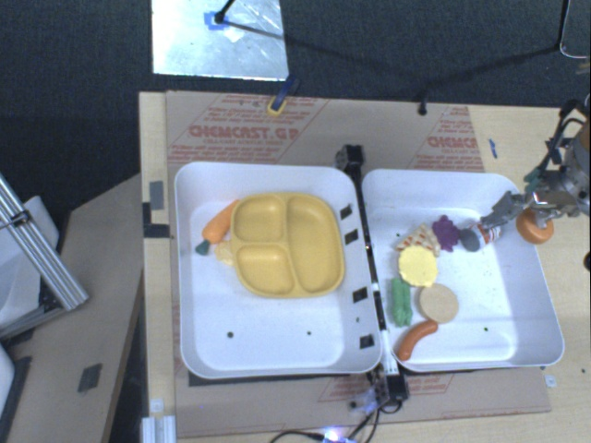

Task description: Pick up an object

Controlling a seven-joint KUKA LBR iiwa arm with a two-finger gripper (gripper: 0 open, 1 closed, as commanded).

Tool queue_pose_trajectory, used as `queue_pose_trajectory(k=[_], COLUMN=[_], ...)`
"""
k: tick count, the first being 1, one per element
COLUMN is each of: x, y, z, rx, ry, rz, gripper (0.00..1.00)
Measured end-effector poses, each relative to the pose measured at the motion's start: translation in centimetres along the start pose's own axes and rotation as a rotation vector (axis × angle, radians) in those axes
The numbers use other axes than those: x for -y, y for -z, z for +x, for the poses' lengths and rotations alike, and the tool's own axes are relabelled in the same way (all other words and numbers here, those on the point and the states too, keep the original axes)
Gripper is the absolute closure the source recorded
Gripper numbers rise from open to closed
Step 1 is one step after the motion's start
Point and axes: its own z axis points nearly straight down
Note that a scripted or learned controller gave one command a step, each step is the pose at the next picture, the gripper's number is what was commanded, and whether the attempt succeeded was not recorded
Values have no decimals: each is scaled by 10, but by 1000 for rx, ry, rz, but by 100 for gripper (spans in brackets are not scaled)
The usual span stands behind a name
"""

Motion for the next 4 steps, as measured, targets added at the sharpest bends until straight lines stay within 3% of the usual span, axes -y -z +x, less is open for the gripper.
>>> queue_pose_trajectory(k=[3,4], x=[3,1], y=[-157,-143], z=[-2,-3], rx=[-2,2], ry=[-2,-2], rz=[4,-4], gripper=[0,100])
